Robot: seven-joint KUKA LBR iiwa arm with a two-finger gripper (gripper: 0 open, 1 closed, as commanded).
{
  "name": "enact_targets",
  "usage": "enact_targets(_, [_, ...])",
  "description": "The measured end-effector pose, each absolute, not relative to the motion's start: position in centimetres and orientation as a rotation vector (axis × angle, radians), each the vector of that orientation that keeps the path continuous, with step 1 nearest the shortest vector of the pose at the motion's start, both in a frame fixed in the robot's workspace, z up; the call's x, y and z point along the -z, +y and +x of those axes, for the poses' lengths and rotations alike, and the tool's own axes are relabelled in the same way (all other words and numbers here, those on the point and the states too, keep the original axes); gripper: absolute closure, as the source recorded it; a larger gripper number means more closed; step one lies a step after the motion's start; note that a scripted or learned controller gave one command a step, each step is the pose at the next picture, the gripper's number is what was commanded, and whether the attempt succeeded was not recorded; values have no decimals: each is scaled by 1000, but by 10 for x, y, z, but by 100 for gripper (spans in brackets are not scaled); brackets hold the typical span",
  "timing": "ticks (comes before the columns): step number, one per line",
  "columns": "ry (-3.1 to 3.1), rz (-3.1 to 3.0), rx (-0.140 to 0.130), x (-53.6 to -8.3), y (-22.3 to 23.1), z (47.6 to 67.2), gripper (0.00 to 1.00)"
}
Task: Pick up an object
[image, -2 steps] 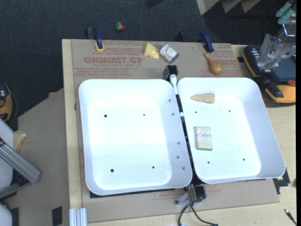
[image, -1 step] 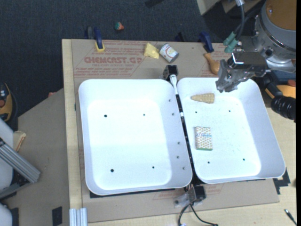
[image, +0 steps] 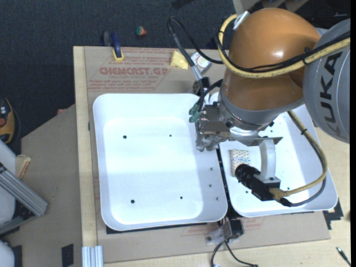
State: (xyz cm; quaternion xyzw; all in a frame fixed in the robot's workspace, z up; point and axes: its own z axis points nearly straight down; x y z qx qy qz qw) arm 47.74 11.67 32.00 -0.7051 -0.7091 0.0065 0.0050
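Your arm (image: 267, 65) sits low over the right bin (image: 311, 193), centre-right, likely reaching for the patterned item (image: 240, 156); the wrist hides the gripper, so grip unknown.

The light is bright and comes from above. The left bin (image: 150, 160) looks very white, with a soft grey shadow across its top part. The orange band (image: 270, 43) has a pale shine on its top. The dark floor (image: 67, 15) looks grainy. The arm's edges look a little soft.
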Motion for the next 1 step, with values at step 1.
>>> enact_targets(1, [-2212,-2239,2,-345,3,480,100])
